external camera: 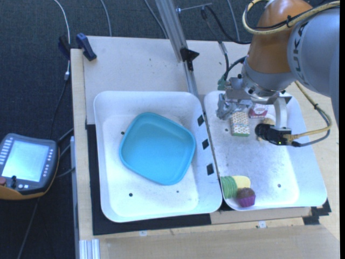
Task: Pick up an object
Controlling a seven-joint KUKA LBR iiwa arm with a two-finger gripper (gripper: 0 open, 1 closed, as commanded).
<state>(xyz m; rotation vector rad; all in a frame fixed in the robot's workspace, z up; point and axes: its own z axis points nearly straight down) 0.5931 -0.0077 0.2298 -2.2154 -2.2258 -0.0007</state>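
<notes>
1. I've got the end effector (230, 114) low in the right bin (302, 188), near its far left corner.
2. A small checkered block (240, 126) sits right under it, but I can't tell how the fingers stand, too cluttered there.
3. Near edge of that bin: a yellow-green toy (232, 184) touching a purple one (246, 197).
4. Left bin (108, 198) holds 1 blue plate (157, 148), on the tabletop (135, 58).

I'm seeing open floor lying across the right bin (302, 161) middle; toys (240, 189) are crowding its near-left corner, a speckled block (240, 125) is blocking the far side, and a blue plate (157, 147) is filling the left bin (108, 144).
</notes>
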